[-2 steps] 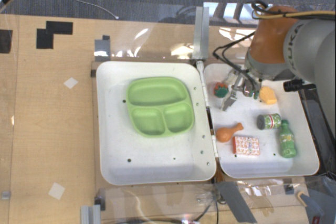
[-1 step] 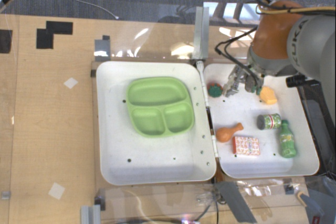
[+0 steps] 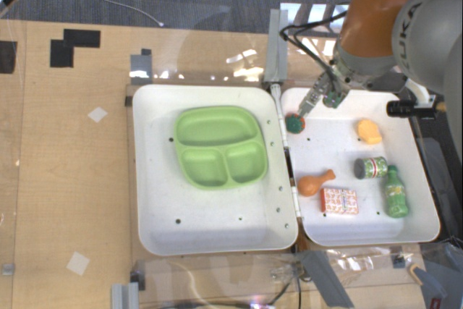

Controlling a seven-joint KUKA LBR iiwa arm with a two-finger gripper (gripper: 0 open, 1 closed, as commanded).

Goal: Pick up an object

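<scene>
Where the grey arm [image 3: 405, 25] reaches in from the right, its orange band sits above the wrist and the claw [image 3: 307, 106] slants down and to the left over the upper left corner of the right bin [image 3: 427, 228]. The view is too small and blurred at the tips to show how the claw stands, so I cannot tell its state.

Just below and left of the claw's tip lies a small green ball [image 3: 294, 124], at the bin's left wall; whether the tip touches it I cannot tell. Nothing is seen lifted clear of the bin floor.

To the right of the claw, and a little lower, rests a yellow object [image 3: 369, 131]. Further below and to the right lies a small can [image 3: 371, 168] with a green label, on its side, and just beside it to the right a green bottle [image 3: 395, 192] lies lengthwise. Almost straight below the claw, well apart from it, sits an orange pear-shaped piece [image 3: 315, 183], with a red and white patterned box [image 3: 339, 200] just beside it, lower right.

To the claw's left, across the divider between the bins, the left bin [image 3: 159, 228] holds a light green tray [image 3: 219, 146] with three compartments, lying flat near the middle.
</scene>
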